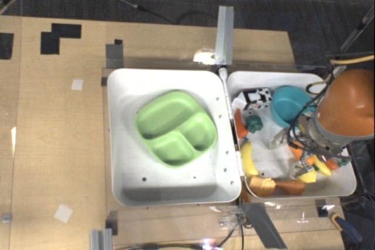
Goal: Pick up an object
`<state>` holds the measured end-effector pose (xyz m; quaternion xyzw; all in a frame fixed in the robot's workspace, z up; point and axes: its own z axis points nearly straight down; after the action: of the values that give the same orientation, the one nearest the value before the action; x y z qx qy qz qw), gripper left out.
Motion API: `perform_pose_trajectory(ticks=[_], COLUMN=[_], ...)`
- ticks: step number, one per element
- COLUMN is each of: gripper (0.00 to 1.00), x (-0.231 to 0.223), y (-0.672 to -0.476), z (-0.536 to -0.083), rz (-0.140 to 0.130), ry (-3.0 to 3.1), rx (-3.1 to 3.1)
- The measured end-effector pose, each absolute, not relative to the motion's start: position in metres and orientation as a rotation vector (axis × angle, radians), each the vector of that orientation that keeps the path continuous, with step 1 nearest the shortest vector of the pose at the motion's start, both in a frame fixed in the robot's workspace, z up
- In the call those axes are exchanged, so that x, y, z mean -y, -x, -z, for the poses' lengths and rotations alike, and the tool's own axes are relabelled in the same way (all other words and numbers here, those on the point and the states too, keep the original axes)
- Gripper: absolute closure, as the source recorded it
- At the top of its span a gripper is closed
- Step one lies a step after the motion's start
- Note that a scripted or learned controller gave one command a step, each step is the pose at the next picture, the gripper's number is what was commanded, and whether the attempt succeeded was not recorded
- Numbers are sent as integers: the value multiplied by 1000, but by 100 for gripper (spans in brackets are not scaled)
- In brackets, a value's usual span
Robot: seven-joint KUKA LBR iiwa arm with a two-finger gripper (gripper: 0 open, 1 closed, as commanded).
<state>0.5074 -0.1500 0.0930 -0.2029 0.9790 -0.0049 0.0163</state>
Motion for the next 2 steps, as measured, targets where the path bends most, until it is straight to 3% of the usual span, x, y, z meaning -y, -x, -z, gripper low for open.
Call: perform_pose_trajectory(ticks=[1, 2], gripper=[100, 0], x=[149, 149], y=[-510, -509], z=[-105, -105], rz=[18, 18], ry=[637, 638], rx=[-3039, -3039])
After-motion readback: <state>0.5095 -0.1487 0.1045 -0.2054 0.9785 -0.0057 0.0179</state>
